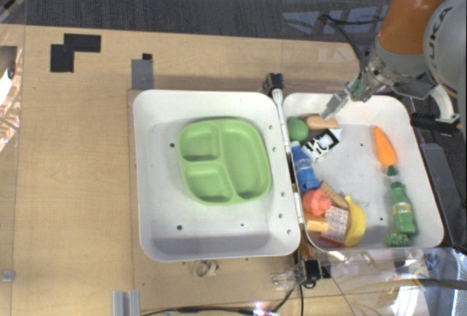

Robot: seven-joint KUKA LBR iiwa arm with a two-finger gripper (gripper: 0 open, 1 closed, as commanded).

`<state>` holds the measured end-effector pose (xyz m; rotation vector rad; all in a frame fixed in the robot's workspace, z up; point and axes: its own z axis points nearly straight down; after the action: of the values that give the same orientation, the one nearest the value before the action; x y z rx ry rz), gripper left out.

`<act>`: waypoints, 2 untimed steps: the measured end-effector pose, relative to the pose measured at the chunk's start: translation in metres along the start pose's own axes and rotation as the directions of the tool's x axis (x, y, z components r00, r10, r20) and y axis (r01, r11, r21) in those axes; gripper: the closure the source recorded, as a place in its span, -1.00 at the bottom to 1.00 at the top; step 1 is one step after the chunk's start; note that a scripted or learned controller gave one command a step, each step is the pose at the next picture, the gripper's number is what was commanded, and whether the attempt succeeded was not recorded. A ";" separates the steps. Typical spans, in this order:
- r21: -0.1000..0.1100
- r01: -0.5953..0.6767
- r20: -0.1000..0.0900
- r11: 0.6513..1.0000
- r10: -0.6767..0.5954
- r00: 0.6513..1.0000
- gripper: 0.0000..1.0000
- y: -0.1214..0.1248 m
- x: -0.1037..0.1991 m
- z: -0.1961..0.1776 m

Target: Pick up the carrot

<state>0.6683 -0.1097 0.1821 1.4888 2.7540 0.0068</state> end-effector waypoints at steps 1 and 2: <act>-0.014 0.346 0.016 0.938 -0.345 0.938 -1.00 -0.030 -0.028 0.063; -0.020 0.404 0.042 0.915 -0.403 0.914 -1.00 -0.084 -0.060 0.069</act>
<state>0.6321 -0.2062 0.1124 0.8755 2.9574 0.0142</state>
